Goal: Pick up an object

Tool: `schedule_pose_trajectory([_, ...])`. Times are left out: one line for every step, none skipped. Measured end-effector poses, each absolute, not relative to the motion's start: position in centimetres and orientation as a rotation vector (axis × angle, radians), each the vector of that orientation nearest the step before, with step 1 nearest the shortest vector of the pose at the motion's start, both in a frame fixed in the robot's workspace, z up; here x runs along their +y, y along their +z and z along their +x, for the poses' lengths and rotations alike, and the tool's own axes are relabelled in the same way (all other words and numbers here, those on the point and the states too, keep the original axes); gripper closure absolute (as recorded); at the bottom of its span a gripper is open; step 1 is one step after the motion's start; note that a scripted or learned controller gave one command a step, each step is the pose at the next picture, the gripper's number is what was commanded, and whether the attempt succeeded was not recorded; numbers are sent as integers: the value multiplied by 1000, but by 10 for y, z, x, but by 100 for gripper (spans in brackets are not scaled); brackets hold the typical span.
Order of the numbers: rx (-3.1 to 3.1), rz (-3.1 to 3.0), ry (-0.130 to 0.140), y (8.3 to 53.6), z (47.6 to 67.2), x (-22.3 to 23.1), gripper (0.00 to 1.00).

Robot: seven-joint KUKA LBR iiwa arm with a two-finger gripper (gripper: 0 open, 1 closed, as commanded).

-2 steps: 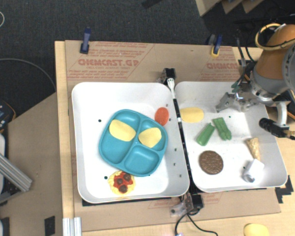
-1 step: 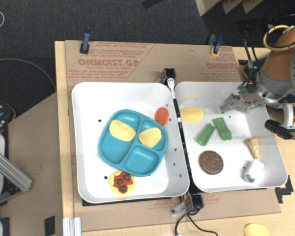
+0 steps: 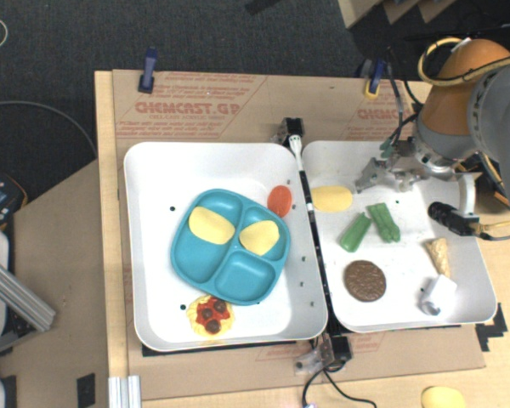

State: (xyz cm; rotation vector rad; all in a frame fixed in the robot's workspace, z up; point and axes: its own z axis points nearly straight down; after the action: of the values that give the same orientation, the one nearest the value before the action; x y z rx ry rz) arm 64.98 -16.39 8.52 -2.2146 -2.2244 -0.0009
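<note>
Where dark carpet surrounds the cardboard-topped bench, the claw hovers, grip state unclear.

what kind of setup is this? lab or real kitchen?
Likely a robot lab bench, not a kitchen. Two white bins hold toy food, such as a pizza slice by a blue tray. They sit on a clamped board, with cables trailing off.

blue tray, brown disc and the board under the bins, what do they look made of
Blue tray: likely moulded plastic, going by its smooth, even colour, soft sheen and rounded compartments.
Brown disc: probably plastic toy food; matte, finely speckled surface, though it could be rubber or foam.
Board: looks like an acrylic or similar sheet in brown masking paper, with flat printed red lettering and clamps at its edge.
</note>
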Motion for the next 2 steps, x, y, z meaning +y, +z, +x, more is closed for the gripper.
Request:
schedule_pose_trajectory([-2217,-2219,3,85,612,-165,0])
schedule_pose_trajectory([-2221,-2224,-1,96,614,-165,100])
